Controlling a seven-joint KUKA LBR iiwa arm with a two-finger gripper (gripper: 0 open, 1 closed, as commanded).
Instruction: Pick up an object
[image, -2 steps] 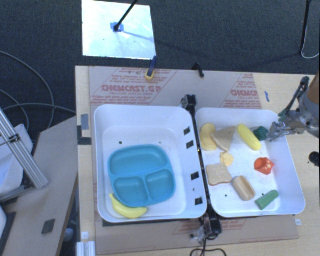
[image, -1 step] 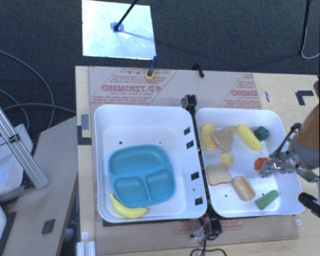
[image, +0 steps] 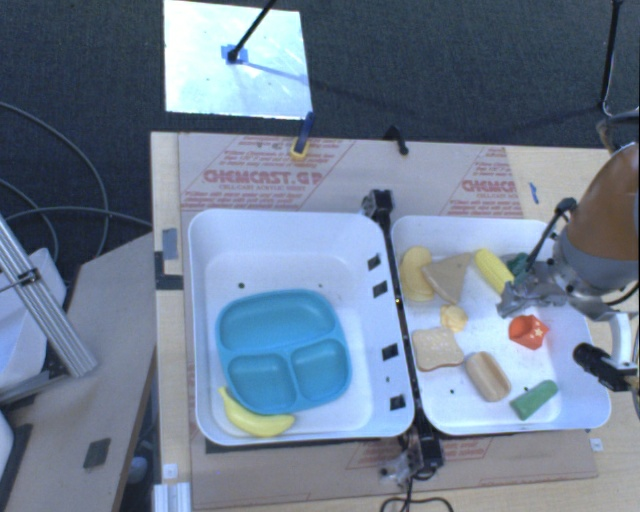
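Nearest the camera, a banana (image: 257, 422) is lying along the front wall of the left bin (image: 300, 228), touching the front edge of a blue divided tray (image: 283, 350) that is sitting toward the bin's front left and leaving open white floor to its right and behind it. In the right bin (image: 590, 408), a green block (image: 534, 398) is resting close to the front right corner, with a bread roll (image: 487, 376) just beside it on the left and a slice of toast (image: 437, 347) lying near the wall between the bins. A red pepper (image: 527, 331) is sitting in the middle right of that bin with clear floor around it, and the claw (image: 519, 297) is hovering just behind it; whether it is apart or together cannot be told, and nothing is showing in its grasp. Farther back, a small yellow piece (image: 454, 318), a tan wedge (image: 452, 275), a yellow lump (image: 416, 273) and a corn cob (image: 493, 268) are crowding the back left of the bin. Beyond both bins, the cardboard-covered surface (image: 260, 165) is lying open.
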